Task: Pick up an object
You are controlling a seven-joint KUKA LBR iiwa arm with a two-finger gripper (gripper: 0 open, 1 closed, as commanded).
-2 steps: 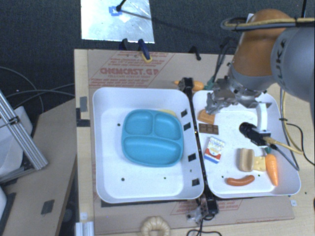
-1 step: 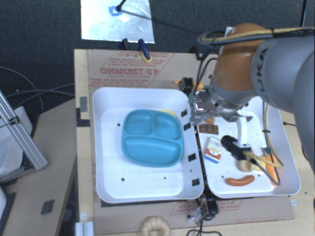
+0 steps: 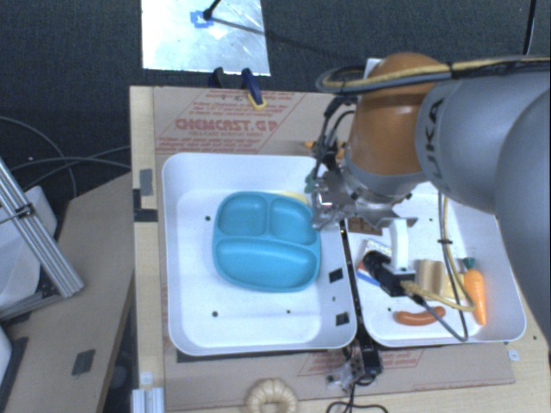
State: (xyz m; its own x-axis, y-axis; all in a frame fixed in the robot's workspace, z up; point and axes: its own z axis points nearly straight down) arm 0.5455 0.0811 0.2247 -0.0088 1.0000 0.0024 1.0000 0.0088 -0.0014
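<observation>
A blue divided plate lies in the left bin. A pale yellow thing peeks out at the plate's far right edge. In the right bin lie an orange carrot, a red sausage and a tan block, all near the front right. My gripper hangs low over the divider between the bins, close to the plate's right corner. The wrist hides what is under it. No object shows between its fingers.
The grey arm covers the back of the right bin. The bins rest on a cardboard sheet held by a blue clamp. A shiny metal sheet lies beyond it. A beige ring sits at the bench's front edge.
</observation>
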